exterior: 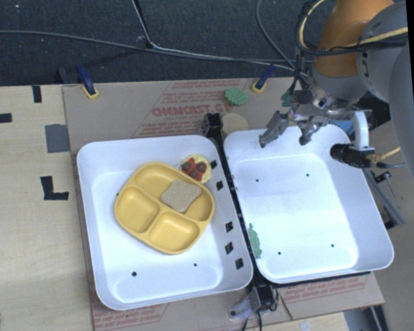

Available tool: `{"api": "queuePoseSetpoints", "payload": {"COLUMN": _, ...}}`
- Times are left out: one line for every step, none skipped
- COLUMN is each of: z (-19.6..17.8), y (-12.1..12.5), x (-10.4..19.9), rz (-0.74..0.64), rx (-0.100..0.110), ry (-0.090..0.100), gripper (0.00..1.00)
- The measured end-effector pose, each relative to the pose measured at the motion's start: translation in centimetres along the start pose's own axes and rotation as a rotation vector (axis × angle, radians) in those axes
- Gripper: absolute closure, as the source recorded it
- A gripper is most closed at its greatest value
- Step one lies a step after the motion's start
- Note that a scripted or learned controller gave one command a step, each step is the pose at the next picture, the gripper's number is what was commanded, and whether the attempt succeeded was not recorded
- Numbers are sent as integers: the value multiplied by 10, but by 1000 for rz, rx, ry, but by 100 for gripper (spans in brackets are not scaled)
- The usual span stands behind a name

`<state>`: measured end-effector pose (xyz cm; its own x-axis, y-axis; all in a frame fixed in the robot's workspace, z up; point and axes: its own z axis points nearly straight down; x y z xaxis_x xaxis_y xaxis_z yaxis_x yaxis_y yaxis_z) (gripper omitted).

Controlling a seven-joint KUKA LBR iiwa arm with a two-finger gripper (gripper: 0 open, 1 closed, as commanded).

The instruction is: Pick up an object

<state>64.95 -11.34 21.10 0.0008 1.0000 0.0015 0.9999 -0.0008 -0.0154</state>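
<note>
Hand (288, 135) hangs over the far edge of the right bin (358, 245), fingers spread wide, nothing btwn them. Left bin (109, 278) holds a yellow tray (142, 206) w/ a tan slab (180, 195) on it; a small red-and-yellow toy (196, 167) sits just beside the tray's far right corner. A small green bit (254, 240) lies at the right bin's left wall. Green piece (235, 96) on the desk (24, 213) beyond the bins.

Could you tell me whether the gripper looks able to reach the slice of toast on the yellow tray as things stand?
Probably yes. The toast lies flat and uncovered on the yellow tray in the left bin; the open gripper hangs over the right bin's far edge, nothing standing between.
</note>
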Motion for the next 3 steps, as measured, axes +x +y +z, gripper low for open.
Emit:
{"api": "queuePoseSetpoints", "payload": {"z": -9, "y": 3, "x": 0, "rz": -3, "rx": -14, "ry": -1, "gripper": 0}}
{"api": "queuePoseSetpoints", "payload": {"z": 52, "y": -3, "x": -6, "rz": -2, "rx": -8, "ry": -3, "gripper": 0}}
{"api": "queuePoseSetpoints", "payload": {"z": 96, "y": -1, "x": -7, "rz": -3, "rx": -10, "ry": -3, "gripper": 0}}
